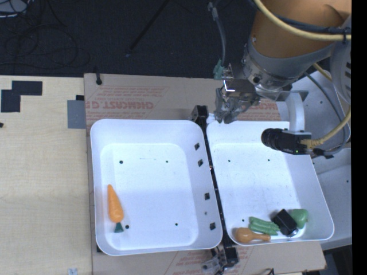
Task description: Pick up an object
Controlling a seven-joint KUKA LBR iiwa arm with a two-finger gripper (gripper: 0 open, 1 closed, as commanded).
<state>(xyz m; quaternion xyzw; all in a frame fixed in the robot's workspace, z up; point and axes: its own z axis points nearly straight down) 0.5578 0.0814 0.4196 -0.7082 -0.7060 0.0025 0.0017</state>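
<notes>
Above the right bin's far edge the gripper was observed | finger state could not be determined | carrot was noted in left bin.

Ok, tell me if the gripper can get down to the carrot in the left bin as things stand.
Probably yes. The carrot lies alone near the left wall of the left bin, with nothing on or beside it. The gripper hangs over the back rim between the bins, so it would have to cross that bin first.
</notes>
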